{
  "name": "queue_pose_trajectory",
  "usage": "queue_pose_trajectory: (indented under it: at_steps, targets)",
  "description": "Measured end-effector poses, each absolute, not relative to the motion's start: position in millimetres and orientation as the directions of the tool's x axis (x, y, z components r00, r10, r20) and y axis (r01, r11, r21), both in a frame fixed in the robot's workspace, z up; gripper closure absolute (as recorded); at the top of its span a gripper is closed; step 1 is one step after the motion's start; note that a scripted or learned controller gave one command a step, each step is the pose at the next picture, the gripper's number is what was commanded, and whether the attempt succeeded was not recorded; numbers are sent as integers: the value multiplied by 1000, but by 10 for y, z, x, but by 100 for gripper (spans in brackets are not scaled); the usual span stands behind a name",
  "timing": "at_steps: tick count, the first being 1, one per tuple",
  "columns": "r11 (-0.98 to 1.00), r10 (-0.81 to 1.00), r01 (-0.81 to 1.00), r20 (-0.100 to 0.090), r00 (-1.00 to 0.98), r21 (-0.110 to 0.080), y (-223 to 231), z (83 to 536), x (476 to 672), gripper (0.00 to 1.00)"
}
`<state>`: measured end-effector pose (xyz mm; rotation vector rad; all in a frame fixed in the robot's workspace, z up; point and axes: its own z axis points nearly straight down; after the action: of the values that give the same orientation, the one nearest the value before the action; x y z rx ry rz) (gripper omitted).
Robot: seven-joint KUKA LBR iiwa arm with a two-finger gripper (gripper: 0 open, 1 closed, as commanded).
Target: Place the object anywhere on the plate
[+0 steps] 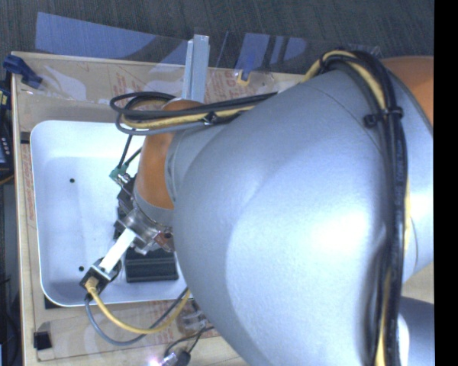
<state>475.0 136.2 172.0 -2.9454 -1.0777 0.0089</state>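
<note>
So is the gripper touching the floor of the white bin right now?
Cannot tell. In the camera view the gripper hangs low over the white bin, but its dark body and the grey arm hide the fingertips and any gap.

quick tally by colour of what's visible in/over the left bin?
White: 1, the bin
Grey: 1, the arm
Orange: 1, the band above the wrist
Black: 1, the block at the gripper
Yellow: 1, the cable
Total: 5
</note>
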Motion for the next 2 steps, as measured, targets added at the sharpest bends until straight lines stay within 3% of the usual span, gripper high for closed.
queue_pose_trajectory:
  at_steps: [1, 2]
  targets:
    - [-837, 547, 546, -7, 837, -3, 2194, 1486, 4946, 100]
    - [-623, 782, 782, -2, 623, -5, 2189, 2468, 4993, 100]
